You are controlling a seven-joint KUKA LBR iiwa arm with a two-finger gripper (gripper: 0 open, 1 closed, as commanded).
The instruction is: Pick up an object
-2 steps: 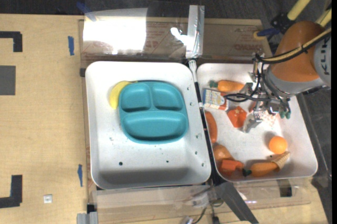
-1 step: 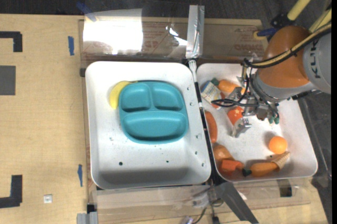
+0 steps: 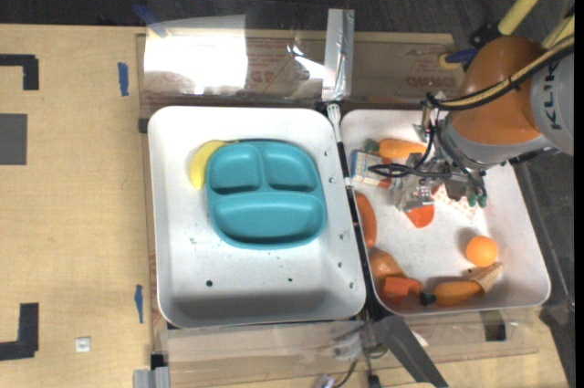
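A: Where is the arm?

B: Over the right bin, in its upper middle. The gripper hangs low above a small red-orange piece on the bin floor. Metal and cabling crowd the tip; I cannot tell whether the fingers stand apart or together, and nothing is plainly held between them.

A: So the red-orange piece is the likely target?

B: My guess, yes. It lies just under the tip, near the bin's centre, apart from the rest. It looks like small toy food: light, stiff, smooth, probably a little slippery. Best taken across its narrow width, low on the body, so it does not squirt out.

A: Other candidates?

B: An orange ball toward the right edge, round and apt to roll. A carrot-like piece by the upper edge, beside a small printed packet. Along the lower edge, an orange block and a long orange piece, close together. A reddish sausage shape hugs the left wall, hard to straddle there.

A: And the left bin?

B: A teal divided plate at centre, something yellow tucked under its left rim. The plate is broad and flat; a poor fit for a pinch.
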